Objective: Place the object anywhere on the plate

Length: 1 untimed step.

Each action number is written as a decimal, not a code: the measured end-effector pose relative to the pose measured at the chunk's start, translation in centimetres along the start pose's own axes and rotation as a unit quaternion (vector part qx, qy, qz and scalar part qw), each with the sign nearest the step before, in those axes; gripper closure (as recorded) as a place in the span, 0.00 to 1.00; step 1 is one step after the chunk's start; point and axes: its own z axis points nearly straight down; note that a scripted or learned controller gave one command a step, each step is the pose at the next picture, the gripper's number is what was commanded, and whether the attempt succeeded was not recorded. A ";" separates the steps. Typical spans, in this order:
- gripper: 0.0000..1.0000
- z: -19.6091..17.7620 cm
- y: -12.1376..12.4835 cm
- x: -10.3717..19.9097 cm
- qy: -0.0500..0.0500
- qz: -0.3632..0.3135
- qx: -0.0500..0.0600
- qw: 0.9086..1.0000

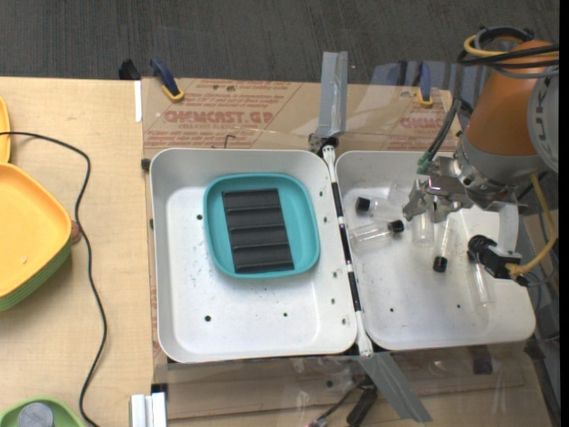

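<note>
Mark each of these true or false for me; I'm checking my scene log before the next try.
1. The teal plate lies in the left bin. True.
2. Clear tubes with black caps already rest on the plate. False: they lie in the right bin.
3. The tool is over the right bin. True.
4. The plate bears a dark ribbed insert. True.
5. A yellow dish sits inside the right bin. False: it is on the wooden bench, left of both bins.
</note>
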 end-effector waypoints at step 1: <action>0.00 0.0 0.0 0.0 0.000 0.000 0.000 1.000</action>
